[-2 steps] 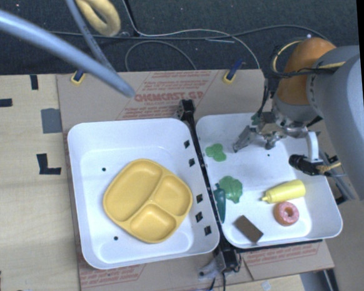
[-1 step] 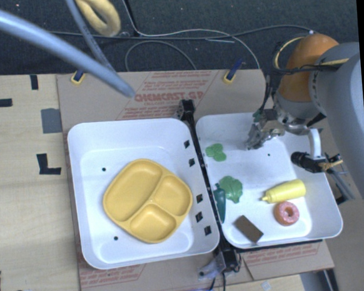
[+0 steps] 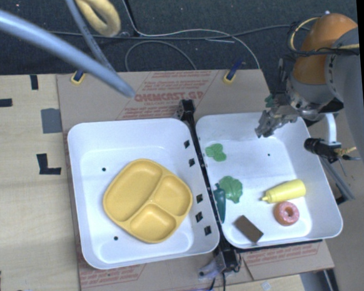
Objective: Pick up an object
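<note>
Two bins: yellow divided plate point(image 3: 147, 201) left — small toys right
Claw point(image 3: 269, 123): near right bin's point(image 3: 249, 121) far rim, nothing visibly pinched; spread or pressed, cannot tell
Likeliest target: yellow bottle point(image 3: 284, 191), lying apart

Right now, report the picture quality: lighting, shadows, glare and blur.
Camera view: even, soft lighting, with faint shadows under the yellow tray and the yellow bottle. The white bins are bright but keep their detail, with no hard glare. The grey bar crossing the top left is smeared and out of focus. The gripper looks slightly soft, its fingers hard to make out.
</note>
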`<state>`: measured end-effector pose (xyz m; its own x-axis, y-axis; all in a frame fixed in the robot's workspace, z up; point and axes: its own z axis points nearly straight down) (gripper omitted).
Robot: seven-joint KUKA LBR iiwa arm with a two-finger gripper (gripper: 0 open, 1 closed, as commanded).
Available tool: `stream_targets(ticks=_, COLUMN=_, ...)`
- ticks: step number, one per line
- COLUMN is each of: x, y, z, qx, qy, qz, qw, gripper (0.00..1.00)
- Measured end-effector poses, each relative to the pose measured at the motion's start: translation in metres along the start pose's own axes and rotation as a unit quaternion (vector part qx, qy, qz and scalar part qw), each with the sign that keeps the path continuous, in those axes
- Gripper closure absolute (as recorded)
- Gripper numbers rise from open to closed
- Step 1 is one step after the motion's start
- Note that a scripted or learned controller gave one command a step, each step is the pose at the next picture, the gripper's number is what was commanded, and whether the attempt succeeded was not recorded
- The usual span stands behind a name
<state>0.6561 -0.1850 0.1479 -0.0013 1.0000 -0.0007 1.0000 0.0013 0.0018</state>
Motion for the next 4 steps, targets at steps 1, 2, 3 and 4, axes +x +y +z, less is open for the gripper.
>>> stream_targets(ticks=1, x=-0.007, y=0.002, z=-0.044, qx=0.0, qy=0.0, qz=0.0, qw=1.0, gripper=1.0)
stream_targets(ticks=2, x=0.001, y=0.005, z=-0.089, qx=0.0, qy=0.0, qz=-0.001, qw=1.0, gripper=1.0)
stream_targets(ticks=3, x=0.052, y=-0.011, z=-0.075, qx=0.003, qy=0.001, qz=-0.002, qw=1.0, gripper=1.0)
stream_targets(ticks=4, x=0.098, y=-0.034, z=-0.064, qx=0.004, qy=0.001, qz=-0.001, qw=1.0, gripper=1.0)
